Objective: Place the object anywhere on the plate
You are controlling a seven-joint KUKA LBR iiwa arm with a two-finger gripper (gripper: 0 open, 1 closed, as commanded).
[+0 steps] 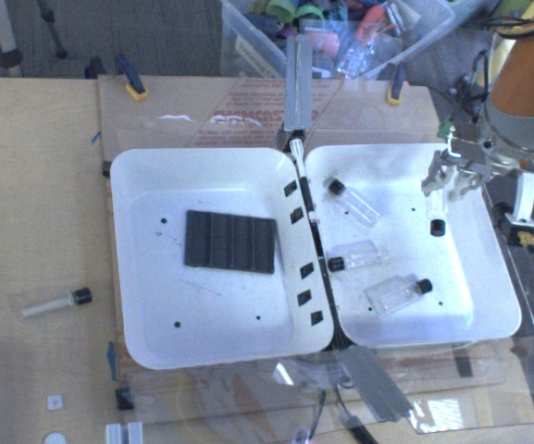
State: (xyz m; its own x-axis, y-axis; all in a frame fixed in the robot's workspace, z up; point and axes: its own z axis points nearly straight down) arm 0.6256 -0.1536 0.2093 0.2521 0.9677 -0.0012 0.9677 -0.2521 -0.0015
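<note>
1. Two shallow white bins sit side by side: the left bin (137, 331) and the right bin (489, 317).
2. One dark ribbed plate (230, 241) lies flat in the left bin, near its middle.
3. Three clear vials with black caps lie on their sides in the right bin: an upper vial (353, 203) near the divider, a middle vial (352, 257) below it, and a lower vial (398, 293) nearer the front.
4. A fourth vial (437, 214) hangs upright beneath the gripper (453, 181), black cap downward, over the right bin's right half and well apart from the plate.
5. The gripper is clamped on that vial's top; the grey arm with its orange band (526, 72) enters from the upper right, wrist pointing down.
6. The glass of the held vial is faint against the white bin, so only its cap reads clearly.
7. One more vial (55, 303) lies on the wooden bench (26, 202), left of the bins.
8. A clear tub of coloured toys (341, 12) stands behind the bins, cut off by the top edge.
</note>
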